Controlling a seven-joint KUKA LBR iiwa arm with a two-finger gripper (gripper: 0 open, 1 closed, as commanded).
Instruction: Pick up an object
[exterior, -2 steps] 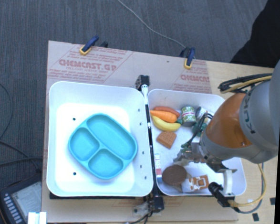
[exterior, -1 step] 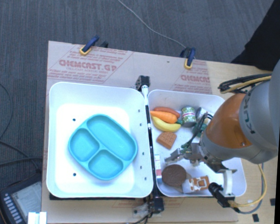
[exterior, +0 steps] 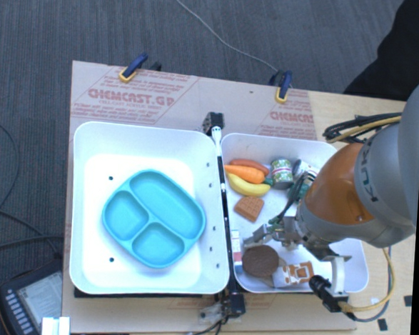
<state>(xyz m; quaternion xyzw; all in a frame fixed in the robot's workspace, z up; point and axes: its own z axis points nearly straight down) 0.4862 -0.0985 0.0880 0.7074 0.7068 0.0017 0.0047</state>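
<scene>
Over the right bin, near its front edge, the gripper hangs with both fingers apart and nothing between them. A brown round cookie lies flat at the front-left corner, just beside and forward of the fingertips. An orange cracker lies just to their left. Judgement: the cookie is nearest; a short forward shift and descent should reach it.

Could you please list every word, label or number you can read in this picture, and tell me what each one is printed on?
"CHEMCAST GP": red print on the brown sheet behind the left bin.
Red print of the same look on that sheet behind the right bin: too blurred to read.
Label on the small can: too small to read.
</scene>
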